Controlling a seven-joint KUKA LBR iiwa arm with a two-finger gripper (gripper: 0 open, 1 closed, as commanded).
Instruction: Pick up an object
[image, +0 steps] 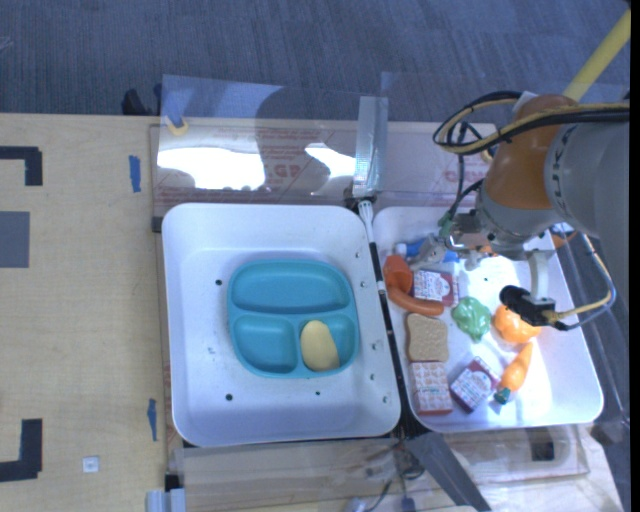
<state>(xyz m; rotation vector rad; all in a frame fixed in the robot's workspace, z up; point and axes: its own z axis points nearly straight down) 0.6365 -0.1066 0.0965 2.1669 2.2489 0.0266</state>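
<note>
gripper: your grey two-finger gripper (452, 243) hangs over the top-left part of the right shallow white bin (580, 385), arm coming in from the right. Can't tell from this angle what it's doing at the tip, too much clutter and glare there.

nearest pick: red-and-white printed packet (433, 286) sits just below the gripper, w/ the long orange-red sausage-shaped toy (403, 285) touching its left side, long axis running roughly top to bottom along the bin's left wall.

other stuff: green lumpy toy (471, 317), tan bread-slice toy (428, 339), small orange carrot toy (515, 369) lying slanted, two more printed packets (431, 386) near the bottom edge. All packed close tbh.

left bin: teal divided plastic tray (290, 315) w/ a yellow egg-shaped toy (319, 345) in its lower-right compartment, well apart from the gripper.

room: imo straight down is your easiest move. Left wall is tight beside the sausage, so watch that edge. More open floor toward the bin's lower right.
</note>
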